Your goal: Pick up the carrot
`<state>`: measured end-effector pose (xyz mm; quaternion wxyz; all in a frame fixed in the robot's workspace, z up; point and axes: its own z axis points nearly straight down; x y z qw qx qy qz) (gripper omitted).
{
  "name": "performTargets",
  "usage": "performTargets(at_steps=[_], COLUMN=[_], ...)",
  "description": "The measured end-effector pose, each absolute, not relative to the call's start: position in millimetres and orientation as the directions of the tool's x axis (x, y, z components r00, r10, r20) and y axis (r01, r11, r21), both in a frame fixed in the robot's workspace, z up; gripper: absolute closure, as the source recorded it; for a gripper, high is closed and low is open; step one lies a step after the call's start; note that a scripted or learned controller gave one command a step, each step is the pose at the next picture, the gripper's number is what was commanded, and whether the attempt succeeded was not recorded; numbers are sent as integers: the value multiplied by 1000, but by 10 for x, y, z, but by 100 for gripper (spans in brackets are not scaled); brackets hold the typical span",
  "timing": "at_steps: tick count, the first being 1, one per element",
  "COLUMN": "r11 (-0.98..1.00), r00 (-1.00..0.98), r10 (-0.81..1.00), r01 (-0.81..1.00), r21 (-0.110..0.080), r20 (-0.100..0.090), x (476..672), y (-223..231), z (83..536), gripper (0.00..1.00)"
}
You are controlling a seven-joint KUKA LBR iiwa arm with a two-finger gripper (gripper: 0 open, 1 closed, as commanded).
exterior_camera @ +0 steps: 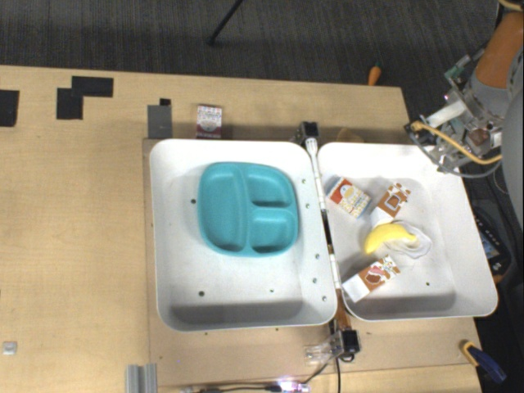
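Note:
A small orange object point(374, 75), possibly the carrot, lies on the bench's far edge behind the right bin; it is too small to identify. My gripper point(446, 142) hangs over the far right corner of the right bin point(458, 297), with cables looped around the wrist. The arm's orange band point(499, 56) sits above it at the frame's right edge. In the right bin lie a yellow banana-like toy point(386, 237), a white and red packet point(350, 197) and two brown and white packets point(395, 199) point(372, 277). Nothing shows in the gripper.
The left bin point(176, 293) holds a teal divided plate point(248, 207). A clear plastic piece point(416, 244) lies against the yellow toy. A small checkered cube point(210, 119) and a grey block point(160, 119) stand behind the left bin. A ridge with clamps point(321, 219) separates the bins.

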<state>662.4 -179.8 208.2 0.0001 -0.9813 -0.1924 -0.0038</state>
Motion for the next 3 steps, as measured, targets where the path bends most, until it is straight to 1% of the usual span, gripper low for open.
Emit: performTargets(at_steps=[2, 3], r11=[-917, -802], r00=[916, 802], r10=[400, 597], r01=[400, 597], r21=[4, -2], r20=[13, 3], x=[6665, 5855], y=[-1749, -1053], z=[2323, 2495], gripper=[100, 100])
